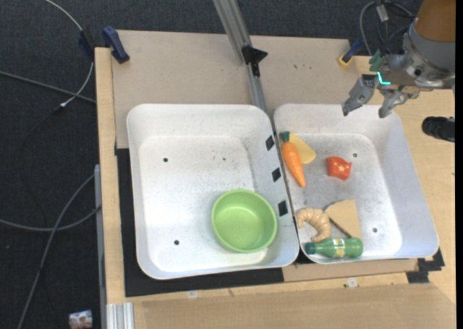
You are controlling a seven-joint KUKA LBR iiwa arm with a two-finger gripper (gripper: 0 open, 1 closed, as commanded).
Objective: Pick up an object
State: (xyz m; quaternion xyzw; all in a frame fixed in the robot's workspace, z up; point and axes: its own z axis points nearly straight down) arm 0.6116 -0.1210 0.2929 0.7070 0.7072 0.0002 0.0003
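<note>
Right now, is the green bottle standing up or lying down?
Lying down. The green bottle rests on its side along the near wall of the right bin, its cap end pointing left.

Pretty even, bright overhead light is washing over everything, and the two white bins (pixel 145 132) are coming out a bit blown out along their rims. Shadows are staying soft and short, like under the green bowl (pixel 244 220). The whole frame is looking slightly grainy and soft, not razor sharp.
</note>
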